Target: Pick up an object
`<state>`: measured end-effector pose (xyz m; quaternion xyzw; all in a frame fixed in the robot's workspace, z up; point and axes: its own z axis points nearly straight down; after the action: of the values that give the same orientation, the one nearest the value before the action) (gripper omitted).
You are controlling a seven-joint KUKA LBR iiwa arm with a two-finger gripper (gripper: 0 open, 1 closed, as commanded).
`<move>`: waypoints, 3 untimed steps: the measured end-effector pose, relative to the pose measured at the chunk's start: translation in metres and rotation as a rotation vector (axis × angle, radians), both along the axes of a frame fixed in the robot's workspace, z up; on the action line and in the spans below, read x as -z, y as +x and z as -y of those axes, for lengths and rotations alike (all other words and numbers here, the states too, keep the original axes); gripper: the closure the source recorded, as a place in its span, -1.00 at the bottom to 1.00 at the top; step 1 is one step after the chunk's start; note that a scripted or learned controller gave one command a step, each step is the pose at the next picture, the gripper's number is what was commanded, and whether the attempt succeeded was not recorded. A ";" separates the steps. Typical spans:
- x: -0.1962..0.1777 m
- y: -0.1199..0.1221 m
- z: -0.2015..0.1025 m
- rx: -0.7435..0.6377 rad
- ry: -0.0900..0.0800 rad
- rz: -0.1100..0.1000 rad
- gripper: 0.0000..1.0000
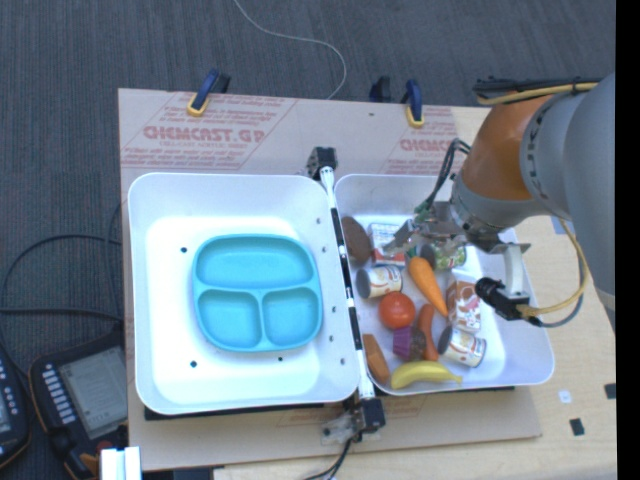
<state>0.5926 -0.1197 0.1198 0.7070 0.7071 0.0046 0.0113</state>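
The grey arm (560,158) covers the right bin's (530,363) far right corner. Its end effector (432,236) hangs low over the toy-food pile, just beyond the carrot (428,283); whether it grips anything cannot be told. The left bin (160,268) holds a blue divided plate (258,290).

Light blue tray (258,291), white bins (150,218), orange carrot (428,283), red tomato (397,311), yellow banana (427,374)

On my worktop (200,133), a brown board with red lettering, the left white bin (150,268) holds a blue divided tray (258,291). Blue-and-yellow clamps (207,88) grip the far edge; what may be a pendant (75,393) lies lower left
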 end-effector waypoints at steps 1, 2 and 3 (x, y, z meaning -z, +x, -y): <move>-0.013 0.002 0.002 0.002 -0.005 0.008 1.00; -0.013 0.002 0.002 0.001 -0.004 0.007 -1.00; -0.002 -0.003 0.002 0.001 -0.003 0.005 -1.00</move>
<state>0.5900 -0.1220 0.1214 0.7072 0.7068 0.0051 0.0139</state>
